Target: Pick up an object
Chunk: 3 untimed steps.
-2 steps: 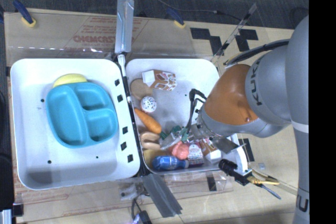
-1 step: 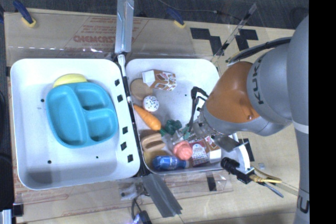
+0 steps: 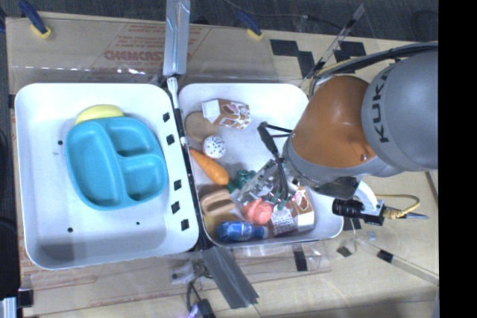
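The right bin holds several small items: an orange carrot, a white dotted ball, a white and brown carton, a tan bun-like piece, a blue piece, a pink-orange piece and a small box. My gripper reaches down from the orange-banded wrist into the lower middle of that bin, just above the pink-orange piece and a green item. The arm's bulk hides the bin's right side.
The left bin carries a blue divided tray with a yellow object behind its top edge. A metal divider rises between the bins. Cables trail at the right of the bench.
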Each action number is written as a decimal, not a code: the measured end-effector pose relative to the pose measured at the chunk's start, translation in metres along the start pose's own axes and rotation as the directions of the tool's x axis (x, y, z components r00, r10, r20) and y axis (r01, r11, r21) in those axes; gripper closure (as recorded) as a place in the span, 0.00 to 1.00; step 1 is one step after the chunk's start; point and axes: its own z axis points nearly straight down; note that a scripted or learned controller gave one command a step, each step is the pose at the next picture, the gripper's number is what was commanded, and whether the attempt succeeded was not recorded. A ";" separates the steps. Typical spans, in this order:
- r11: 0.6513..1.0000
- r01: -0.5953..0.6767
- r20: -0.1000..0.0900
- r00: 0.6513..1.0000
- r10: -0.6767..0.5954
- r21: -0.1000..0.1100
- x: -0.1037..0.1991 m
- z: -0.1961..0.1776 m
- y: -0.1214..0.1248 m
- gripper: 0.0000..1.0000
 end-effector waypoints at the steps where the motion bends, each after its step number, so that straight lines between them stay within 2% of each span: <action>1: 0.999 -0.040 0.001 0.999 0.040 0.000 -0.057 -0.062 0.033 1.00; 2: 0.999 -0.041 -0.002 0.999 0.041 0.002 -0.056 -0.060 0.033 0.00; 3: 0.980 0.199 -0.004 0.980 -0.199 0.000 -0.005 0.038 0.025 0.00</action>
